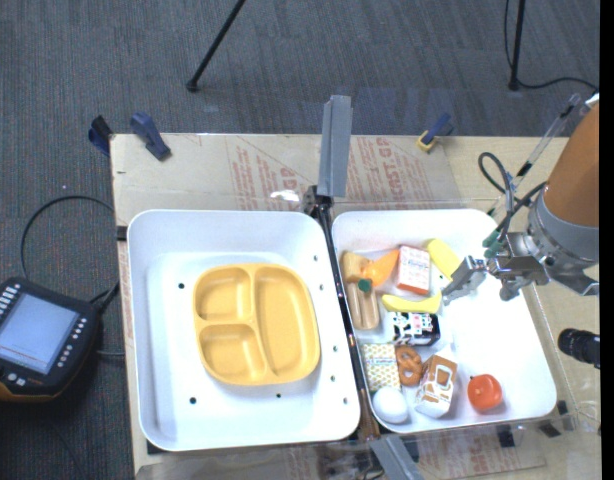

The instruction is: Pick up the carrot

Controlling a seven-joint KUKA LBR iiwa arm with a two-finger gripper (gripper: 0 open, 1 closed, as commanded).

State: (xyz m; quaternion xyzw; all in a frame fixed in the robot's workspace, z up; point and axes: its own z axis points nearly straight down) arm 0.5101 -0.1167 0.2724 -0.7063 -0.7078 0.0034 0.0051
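The carrot (383, 265) is a short orange wedge with a green stub, lying in the right bin (517, 353) near its back left, among other toy foods. My gripper (486, 281) hangs over the middle right of that bin, to the right of the carrot and apart from it. Its fingers (464, 277) stand spread open, and nothing sits between them. The nearest things to it are a yellow piece (443, 256) and a banana (408, 303) just to its left.
Packed around the carrot are a red carton (414, 269), a tan bun (362, 305), a cow-patterned box (415, 326), a pretzel (408, 365), an egg (390, 403) and a tomato (484, 392). The left bin (157, 268) holds a yellow divided plate (257, 323).
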